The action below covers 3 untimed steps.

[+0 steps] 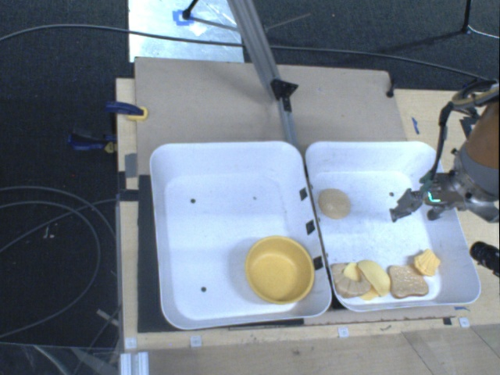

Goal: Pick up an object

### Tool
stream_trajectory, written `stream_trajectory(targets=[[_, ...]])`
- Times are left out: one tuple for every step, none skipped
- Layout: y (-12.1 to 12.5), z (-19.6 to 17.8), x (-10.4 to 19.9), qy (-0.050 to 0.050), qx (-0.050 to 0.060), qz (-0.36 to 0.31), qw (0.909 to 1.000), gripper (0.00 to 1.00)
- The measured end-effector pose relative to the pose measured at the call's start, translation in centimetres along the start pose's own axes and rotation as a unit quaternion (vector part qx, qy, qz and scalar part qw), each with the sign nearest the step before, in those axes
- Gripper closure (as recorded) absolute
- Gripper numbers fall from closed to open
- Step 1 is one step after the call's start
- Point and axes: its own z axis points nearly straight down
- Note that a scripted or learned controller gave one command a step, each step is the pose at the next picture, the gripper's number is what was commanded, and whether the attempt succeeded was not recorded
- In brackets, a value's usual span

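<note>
We see the gripper (405, 206) hovering over the right bin (367, 158) near its right edge, empty; whether its fingers are spread we cannot tell. A tan round object (335, 203) lies near the bin's left edge, likeliest target.

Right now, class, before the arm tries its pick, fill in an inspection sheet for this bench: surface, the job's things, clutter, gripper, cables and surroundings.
Surface: brown bench bearing two white bins, left bin and right bin, side by side.
Job's things: yellow bowl in the left bin's near right corner; tan round piece at the right bin's left side; bread-like pieces and yellow pieces along its near edge.
Clutter: blue clamps at the bench's left edge.
Gripper: gripper above the right bin's right side, nothing seen between its fingers.
Cables: black cables on the floor to the left.
Surroundings: dark carpet; slanted grey pole.
</note>
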Motion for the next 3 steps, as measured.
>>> stream_trajectory(targets=[[0.0,0.0,0.0,0.000,0.000,0.000,1.0000,0.00],[-0.6,5.9,0.6,0.001,0.003,0.002,1.0000,0.00],[-0.5,10.4,1.3,0.001,0.002,0.002,1.0000,0.00]])
